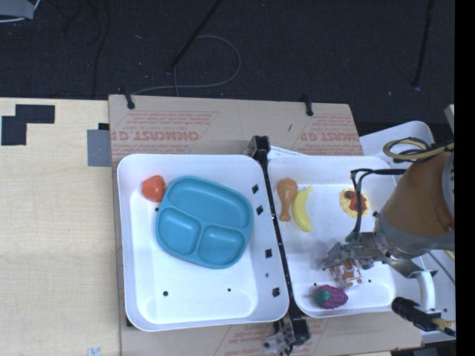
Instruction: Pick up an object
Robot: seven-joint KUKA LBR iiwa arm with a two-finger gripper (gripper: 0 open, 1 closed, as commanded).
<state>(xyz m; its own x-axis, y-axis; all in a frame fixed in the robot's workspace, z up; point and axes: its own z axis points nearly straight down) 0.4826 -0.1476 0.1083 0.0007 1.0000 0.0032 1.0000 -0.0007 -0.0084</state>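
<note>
Two bins: we see left bin and right bin side by side, touching at the black divider.
Left bin: blue tray w/ three compartments; orange ball just beside its upper left edge.
Right bin: drumstick and banana near the divider, close together; a yellow-red item further right; purple-green item at the near wall.
Arm: comes from right, orange band above wrist.
Gripper: low in right bin, above a small red-white item; open or closed, we cannot tell.
</note>
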